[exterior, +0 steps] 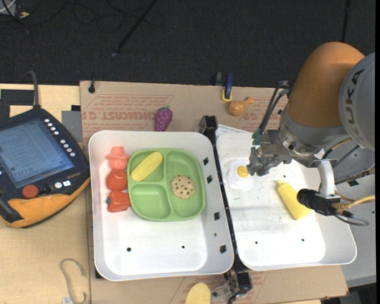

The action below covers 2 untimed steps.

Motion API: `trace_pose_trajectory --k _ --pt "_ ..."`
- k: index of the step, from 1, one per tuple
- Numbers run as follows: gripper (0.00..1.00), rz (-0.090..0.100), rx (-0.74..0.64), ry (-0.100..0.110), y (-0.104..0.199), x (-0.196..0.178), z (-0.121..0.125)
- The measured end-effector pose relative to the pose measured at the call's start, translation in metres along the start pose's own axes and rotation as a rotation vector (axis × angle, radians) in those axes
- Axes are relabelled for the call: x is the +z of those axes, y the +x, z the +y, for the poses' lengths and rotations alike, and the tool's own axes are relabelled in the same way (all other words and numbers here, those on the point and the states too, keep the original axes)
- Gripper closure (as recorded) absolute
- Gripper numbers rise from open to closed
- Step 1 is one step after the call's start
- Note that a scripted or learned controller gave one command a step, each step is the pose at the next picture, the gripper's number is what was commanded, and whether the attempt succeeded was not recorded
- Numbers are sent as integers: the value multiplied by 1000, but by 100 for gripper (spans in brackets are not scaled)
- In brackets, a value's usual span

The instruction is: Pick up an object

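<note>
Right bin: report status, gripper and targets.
Gripper low in right bin, beside fried egg toy. Nothing seen held. Yellow mustard bottle lies apart, unobstructed.

Green tray (153,202), yellow corn (145,165), speckled cookie (183,186).

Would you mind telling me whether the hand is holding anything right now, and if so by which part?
It cannot be told. The hand hangs low in the right bin, right beside a small yellow object.
</note>
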<state>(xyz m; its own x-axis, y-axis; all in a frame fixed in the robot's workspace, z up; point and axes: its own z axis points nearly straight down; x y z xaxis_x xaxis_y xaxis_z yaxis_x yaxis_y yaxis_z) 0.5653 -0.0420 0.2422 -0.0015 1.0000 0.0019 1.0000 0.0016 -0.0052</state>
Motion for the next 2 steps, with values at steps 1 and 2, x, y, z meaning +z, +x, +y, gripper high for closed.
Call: trace_pose_trajectory --k 1,2 --pt "100 0 0 0 43 14 -15" --pt "100 0 -1 0 86 9 -34"
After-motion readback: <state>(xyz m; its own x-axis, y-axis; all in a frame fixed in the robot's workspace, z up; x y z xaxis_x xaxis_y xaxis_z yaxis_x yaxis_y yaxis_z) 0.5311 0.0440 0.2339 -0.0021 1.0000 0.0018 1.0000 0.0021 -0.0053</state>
